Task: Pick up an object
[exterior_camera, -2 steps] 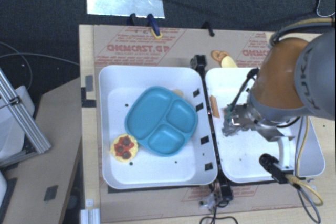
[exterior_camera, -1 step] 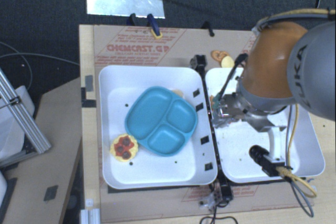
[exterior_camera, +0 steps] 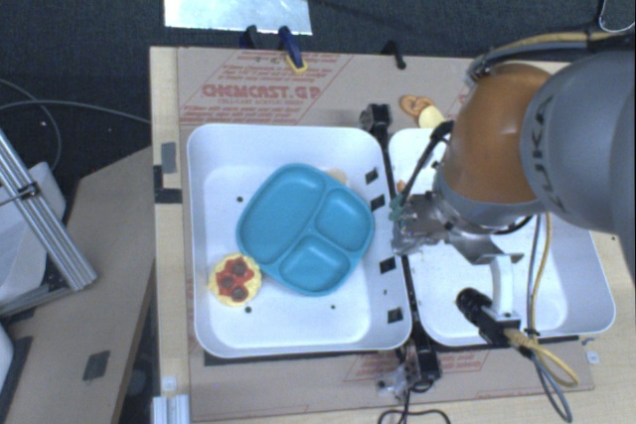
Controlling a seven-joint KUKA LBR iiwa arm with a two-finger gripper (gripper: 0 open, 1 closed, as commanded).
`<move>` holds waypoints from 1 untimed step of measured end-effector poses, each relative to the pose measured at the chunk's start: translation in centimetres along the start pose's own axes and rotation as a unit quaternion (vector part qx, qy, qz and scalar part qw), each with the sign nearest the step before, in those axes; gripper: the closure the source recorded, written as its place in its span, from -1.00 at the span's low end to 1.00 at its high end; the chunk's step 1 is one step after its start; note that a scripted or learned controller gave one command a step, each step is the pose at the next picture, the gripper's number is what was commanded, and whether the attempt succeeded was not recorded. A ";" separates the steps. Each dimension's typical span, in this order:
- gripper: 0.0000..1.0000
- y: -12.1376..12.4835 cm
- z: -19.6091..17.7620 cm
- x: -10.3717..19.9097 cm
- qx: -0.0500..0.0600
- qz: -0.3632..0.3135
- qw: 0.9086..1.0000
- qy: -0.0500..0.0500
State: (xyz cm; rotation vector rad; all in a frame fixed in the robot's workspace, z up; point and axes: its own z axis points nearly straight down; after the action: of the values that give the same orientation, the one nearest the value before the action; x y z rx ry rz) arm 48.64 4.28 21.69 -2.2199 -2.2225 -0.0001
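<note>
Blue plate (exterior_camera: 306, 227) — left bin (exterior_camera: 214, 333), beside tart (exterior_camera: 235, 279)

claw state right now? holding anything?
Claw: cannot be told from this view. It sits over the divider between the two bins, with the blue plate to its left.

We can make out red printing on the brown cardboard sheet (exterior_camera: 268, 79) that lies under the two bins, along its far edge: the big line looks like "CHEMCAST GP", and there are smaller red lines right under it that are too tiny for us to read. More red print sits on the same cardboard near the front edge, also unreadable. On the grey arm (exterior_camera: 586, 144) we see dark letters running down its side, reading something like "UK", cut off partway.
</note>
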 end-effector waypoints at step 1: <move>1.00 1.0 -0.9 7.5 -0.002 -0.004 1.000 0.001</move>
State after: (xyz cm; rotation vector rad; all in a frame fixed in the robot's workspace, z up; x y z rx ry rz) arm 49.60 11.79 22.58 -2.2110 -2.2330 -0.0057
